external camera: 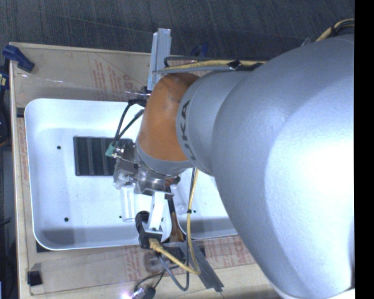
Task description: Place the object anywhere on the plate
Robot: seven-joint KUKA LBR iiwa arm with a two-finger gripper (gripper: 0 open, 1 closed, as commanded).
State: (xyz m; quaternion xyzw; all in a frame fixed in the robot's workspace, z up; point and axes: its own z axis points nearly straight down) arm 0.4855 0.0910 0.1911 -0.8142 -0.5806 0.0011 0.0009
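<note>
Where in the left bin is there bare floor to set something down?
In the left bin: the strip between the dark plate and the left wall, and the patch below the plate. Crowded at the plate's right edge, under the gripper.

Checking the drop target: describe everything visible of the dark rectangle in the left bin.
The dark grey rectangular plate lies flat on the floor of the shallow white left bin, near its middle. Fine parallel stripes cover its top. Its right end is hidden behind the robot's wrist; nothing rests on the visible part.
</note>
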